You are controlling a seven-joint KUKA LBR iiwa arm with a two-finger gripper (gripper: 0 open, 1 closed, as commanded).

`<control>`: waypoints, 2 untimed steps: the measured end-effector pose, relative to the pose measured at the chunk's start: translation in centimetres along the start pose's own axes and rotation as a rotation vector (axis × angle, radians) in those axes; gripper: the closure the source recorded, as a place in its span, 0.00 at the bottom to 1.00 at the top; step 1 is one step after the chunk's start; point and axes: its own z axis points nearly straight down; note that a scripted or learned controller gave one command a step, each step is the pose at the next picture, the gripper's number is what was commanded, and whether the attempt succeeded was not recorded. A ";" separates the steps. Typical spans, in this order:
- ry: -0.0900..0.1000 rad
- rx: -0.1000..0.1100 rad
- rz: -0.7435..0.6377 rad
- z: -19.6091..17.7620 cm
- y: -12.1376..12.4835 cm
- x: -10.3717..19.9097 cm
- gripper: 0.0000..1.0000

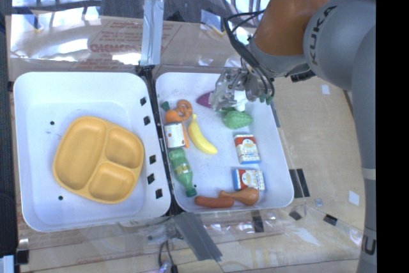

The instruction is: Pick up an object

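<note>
Where the grey arm (332, 29) reaches in from the right, its gripper (231, 94) hangs low over the far part of the right bin (281, 156), a tangle of metal and cable seen from above. Whether it is open or closed cannot be told, and nothing can be seen held in it. Its lower end sits directly over a green leafy toy (237, 118) and may touch the top of it; the contact itself is too blurred to confirm. A purple piece (204, 99) pokes out just left of the gripper, mostly covered by it, so its shape stays unclear.

The other things lie in the same bin. A yellow banana (201, 138) runs from upper left to lower right, tip pointing toward the far left. Beside it, along the left wall, a pretzel (183, 108) and an orange piece (173, 117) sit above a small labelled bottle (173, 136) and a green bottle (182, 173), both with their long axes roughly along the wall. Two small red cartons (246, 148) (248, 178) stand one below the other on the right. At the near edge a sausage (214, 202) lies crosswise, touching a drumstick (244, 195).

The left bin (32, 99) carries a yellow divided plate (98, 159), tilted slightly askew.
</note>
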 end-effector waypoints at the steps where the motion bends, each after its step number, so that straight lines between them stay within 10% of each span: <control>1: 0.013 -0.004 -0.142 6.3 0.1 7.1 1.00; 2: 0.009 -0.004 -0.142 6.1 0.1 7.0 0.00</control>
